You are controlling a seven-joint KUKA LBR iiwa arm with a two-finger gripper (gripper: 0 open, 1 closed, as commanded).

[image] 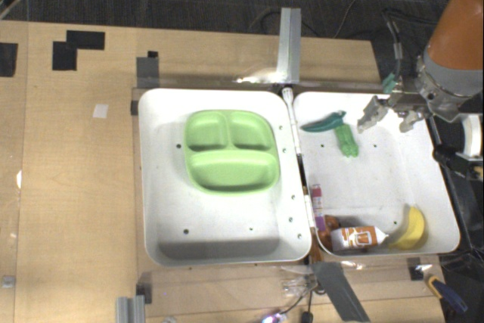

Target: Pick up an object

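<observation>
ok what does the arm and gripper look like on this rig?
The arm is grey with a broad orange band above the wrist. The gripper is pale grey metal with two short fingers, a small teal part at its base and thin dark cables running behind it.

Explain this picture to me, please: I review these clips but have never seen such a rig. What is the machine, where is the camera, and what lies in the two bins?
The camera hangs above a wooden bench and looks down at a slant on two shallow white bins. The machine is a robot arm, grey with an orange band, reaching in from the right. At its tip is a pincer, two fingers meant for grasping; it hovers over the right bin's upper part, with nothing between its fingers. The left bin holds a green divided plate. The right bin holds a teal and green toy near the top, and along its lower edge a small bottle lying on its side and a banana. Its job is to pick up one object.
</observation>
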